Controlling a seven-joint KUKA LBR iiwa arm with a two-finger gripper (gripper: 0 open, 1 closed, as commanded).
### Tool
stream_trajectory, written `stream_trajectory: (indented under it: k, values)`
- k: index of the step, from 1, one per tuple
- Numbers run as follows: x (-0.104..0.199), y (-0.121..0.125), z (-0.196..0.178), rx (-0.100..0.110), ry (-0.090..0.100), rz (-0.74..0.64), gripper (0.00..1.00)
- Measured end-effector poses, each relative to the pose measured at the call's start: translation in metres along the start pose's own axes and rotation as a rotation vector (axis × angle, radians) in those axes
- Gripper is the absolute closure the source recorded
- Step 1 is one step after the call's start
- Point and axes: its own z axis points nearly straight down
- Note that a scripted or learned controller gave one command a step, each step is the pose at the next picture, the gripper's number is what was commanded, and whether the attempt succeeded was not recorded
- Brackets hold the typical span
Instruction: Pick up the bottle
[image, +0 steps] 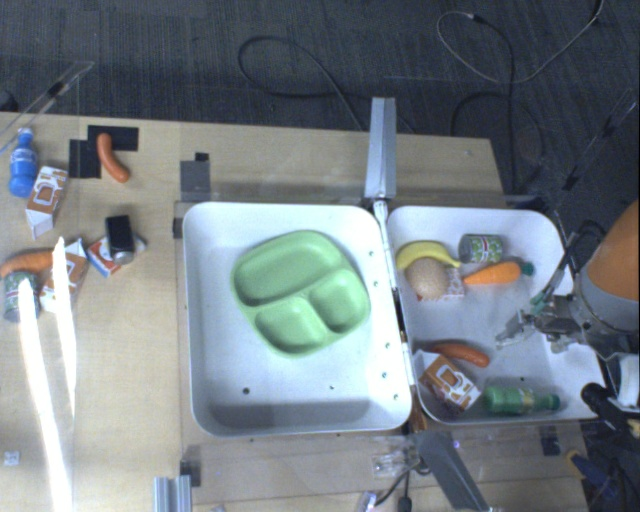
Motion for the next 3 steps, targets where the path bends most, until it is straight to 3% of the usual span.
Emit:
stream_trajectory:
  k: [1,2,3]
  values:
    - [0.033,-0.006,0.043,-0.01,-0.004,-0.056,0.0]
    - [-0.005,-0.001,0.043,-0.012,-0.001,-0.26,0.0]
    - [0.033,-0.005,0.043,-0.014,-0.005,-0.2,0.0]
